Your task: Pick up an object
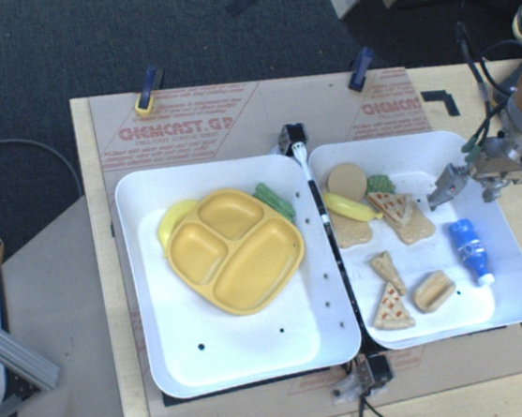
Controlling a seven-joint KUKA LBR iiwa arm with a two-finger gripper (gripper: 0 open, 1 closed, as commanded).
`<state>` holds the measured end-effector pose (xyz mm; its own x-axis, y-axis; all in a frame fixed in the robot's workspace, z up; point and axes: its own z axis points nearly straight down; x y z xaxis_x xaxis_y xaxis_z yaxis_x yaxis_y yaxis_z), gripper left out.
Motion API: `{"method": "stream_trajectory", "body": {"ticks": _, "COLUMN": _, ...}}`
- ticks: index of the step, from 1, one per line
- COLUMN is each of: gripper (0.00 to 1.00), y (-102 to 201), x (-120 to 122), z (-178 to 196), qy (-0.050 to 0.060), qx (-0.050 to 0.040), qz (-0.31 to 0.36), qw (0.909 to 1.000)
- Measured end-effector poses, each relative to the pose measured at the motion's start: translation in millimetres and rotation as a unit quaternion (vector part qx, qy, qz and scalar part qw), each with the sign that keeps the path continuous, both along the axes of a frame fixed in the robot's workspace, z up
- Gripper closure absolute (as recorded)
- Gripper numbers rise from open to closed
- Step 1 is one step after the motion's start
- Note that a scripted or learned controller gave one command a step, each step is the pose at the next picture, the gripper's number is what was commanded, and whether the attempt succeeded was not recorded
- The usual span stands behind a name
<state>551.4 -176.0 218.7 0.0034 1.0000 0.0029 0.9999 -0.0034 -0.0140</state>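
Observation:
My gripper [467,189] hangs over the right bin [514,309] near its upper right side, open, with nothing between its fingers. Just below it lies a blue bottle [469,250]. To its left lie a pizza slice [391,206] on a tan cracker [416,226], a yellow banana [349,206], a round tan cookie [346,181] and a small green piece [380,183]. Nearer the front edge lie another pizza slice [392,309], a tan wedge [387,271] and a bread roll [433,291].
The left bin [251,355] holds a yellow divided plate [237,250], with a green item [274,201] at its upper right and a yellow piece [170,221] under its left rim. Blue clamps [360,69] grip the board's far edge. Cables run at the right.

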Motion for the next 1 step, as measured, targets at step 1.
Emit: {"method": "stream_trajectory", "body": {"ticks": 1, "gripper": 0.0, "y": 0.4, "x": 2.9, "z": 7.6, "qy": -0.007, "qx": -0.0015, "qz": 0.002, "qw": 1.0}}
